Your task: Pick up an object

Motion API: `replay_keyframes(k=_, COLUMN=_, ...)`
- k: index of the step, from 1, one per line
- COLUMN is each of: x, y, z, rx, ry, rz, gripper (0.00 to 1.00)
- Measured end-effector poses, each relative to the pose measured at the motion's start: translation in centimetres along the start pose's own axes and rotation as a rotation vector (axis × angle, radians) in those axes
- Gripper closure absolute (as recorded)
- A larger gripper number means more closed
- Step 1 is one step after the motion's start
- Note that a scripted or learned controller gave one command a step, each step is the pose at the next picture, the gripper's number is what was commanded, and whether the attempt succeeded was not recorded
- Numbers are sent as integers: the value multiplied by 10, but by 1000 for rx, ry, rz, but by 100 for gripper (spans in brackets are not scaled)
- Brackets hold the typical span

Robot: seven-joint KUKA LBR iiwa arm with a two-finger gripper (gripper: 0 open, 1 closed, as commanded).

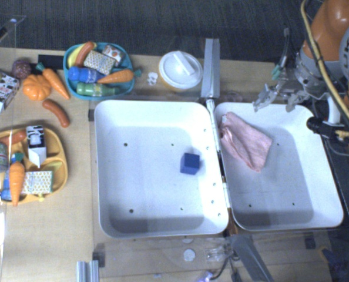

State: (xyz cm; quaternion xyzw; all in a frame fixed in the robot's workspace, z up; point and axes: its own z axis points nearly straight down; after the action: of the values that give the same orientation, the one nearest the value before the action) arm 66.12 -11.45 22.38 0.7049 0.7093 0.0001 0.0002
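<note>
Hovering over the right bin's (333, 213) far rim, the pincer (278, 96) hangs apart, unladen: approach step. Next it must descend onto the pink cloth (247, 144), beside that bin's left wall.

- The one camera is fixed above the bench (80, 228) and looks down on it at a slant.
- It is far enough to take in both white bins whole: the left bin (157, 113) in the middle of the picture, the right bin (298, 210) beside it.
- The far edge of the bench lies toward the top, with dark floor (163, 10) behind it.
- The arm (333, 22) enters at the upper right corner, close to the lens and cut by the frame.
- At the left edge, the bench with a yellow tray (60, 157) and a blue bowl (74, 90) also falls inside the view.
</note>
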Motion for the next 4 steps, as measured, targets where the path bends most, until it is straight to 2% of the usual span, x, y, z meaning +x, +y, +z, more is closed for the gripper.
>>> replay_keyframes(k=1, x=-10, y=-10, z=88, rx=1, ry=0, rz=-23, gripper=0)
replay_keyframes(k=2, x=-54, y=-22, z=134, rx=-12, ry=-2, rz=-85, gripper=0)
replay_keyframes(k=3, x=-44, y=-37, z=132, rx=-17, ry=-5, rz=-246, gripper=0)
replay_keyframes(k=4, x=-7, y=-59, z=132, rx=-18, ry=-7, rz=-453, gripper=0)
